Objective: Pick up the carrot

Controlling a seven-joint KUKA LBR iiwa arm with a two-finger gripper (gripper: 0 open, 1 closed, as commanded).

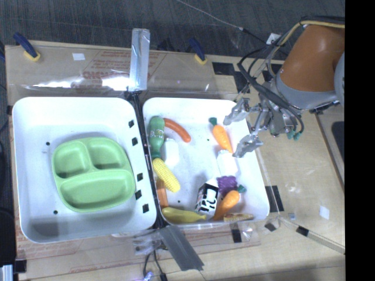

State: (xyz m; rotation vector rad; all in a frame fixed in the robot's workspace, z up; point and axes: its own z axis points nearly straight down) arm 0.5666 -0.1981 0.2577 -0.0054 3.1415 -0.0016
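Note:
An orange carrot (221,137) with a small green top lies in the upper right of the right bin (193,107), pointing toward the bin's right wall. My gripper (232,137) hangs over that right wall, just right of the carrot. Its two grey fingers (233,115) are spread open, one above and one below the carrot's level, and nothing is between them. A second, stubbier orange carrot-like piece (229,199) lies near the bin's lower right corner.
The right bin also holds an orange sausage (177,130), a green vegetable (156,134), corn (166,175), a banana (183,215), a purple item (228,184), a white piece (227,164) and a black-and-white can (207,198). The left bin (35,122) holds a green divided plate (94,172).

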